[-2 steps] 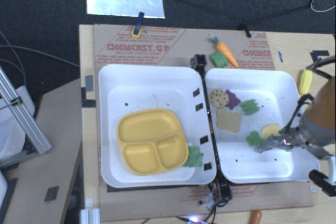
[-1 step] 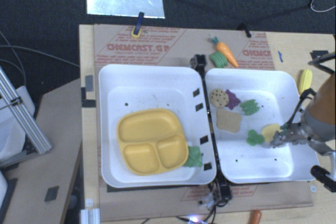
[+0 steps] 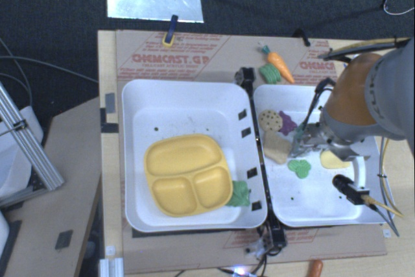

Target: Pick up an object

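**Arm [image 3: 363, 94] reaching into right bin of toy food**

I reach in from the right and bend down into the right bin [image 3: 324, 212], one of two white bins set side by side on the counter [image 3: 194, 52]. My fingers [image 3: 299, 139] are low over the floor of that bin, near its middle. I cannot tell whether they are wide or narrow, or whether anything sits between them.

The loose things I could pick lie close around them. A tan slab [image 3: 277, 147] lies flat just left of my fingers; I cannot tell if it touches them. A green lump [image 3: 299, 168] lies just below them in the view. A yellow piece [image 3: 334, 159] lies to their right, partly under my wrist. Above the slab, a cookie [image 3: 269, 119] and a purple piece [image 3: 287, 121] lie side by side.

The left bin [image 3: 136, 139] holds a yellow tray [image 3: 188, 172] with three compartments, lying flat. A green scrap [image 3: 240, 193] touches the tray's lower right corner, near the bin's right wall.

On the counter beyond the right bin, a carrot [image 3: 280, 63] lies at a slant, with a green leaf [image 3: 269, 73] just beside it. Beyond the left bin lies a blue and yellow clip [image 3: 170, 31].
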Controlling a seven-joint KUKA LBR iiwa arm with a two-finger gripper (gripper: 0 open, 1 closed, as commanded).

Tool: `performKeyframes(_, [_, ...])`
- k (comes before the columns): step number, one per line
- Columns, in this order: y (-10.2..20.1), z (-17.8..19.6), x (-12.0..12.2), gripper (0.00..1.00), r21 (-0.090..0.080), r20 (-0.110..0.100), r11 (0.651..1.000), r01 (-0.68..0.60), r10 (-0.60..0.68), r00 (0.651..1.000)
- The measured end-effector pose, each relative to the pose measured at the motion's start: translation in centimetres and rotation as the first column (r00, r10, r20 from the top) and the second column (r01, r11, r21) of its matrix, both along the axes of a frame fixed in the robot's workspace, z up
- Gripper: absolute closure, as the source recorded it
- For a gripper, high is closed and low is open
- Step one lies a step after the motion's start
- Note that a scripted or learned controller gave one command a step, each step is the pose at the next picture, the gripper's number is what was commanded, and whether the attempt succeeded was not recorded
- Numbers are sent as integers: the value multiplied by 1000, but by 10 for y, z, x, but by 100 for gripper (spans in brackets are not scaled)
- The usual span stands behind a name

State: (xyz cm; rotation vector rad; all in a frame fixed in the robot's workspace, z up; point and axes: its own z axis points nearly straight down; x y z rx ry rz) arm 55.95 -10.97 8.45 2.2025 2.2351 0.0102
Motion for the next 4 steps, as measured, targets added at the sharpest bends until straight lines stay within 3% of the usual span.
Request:
performKeyframes(1, [27, -1, -34, 100, 0, -10, 1000, 9, -9, 1000])
performKeyframes(2, [0, 78, -60, 100, -4, -1, 1000, 16, -16, 1000])
performKeyframes(3, [-23, 0, -61, 100, -3, 0, 1000, 16, -16, 1000])
performKeyframes(4, [39, 106, -35, 100, -1, 7, 1000, 2, -2, 1000])
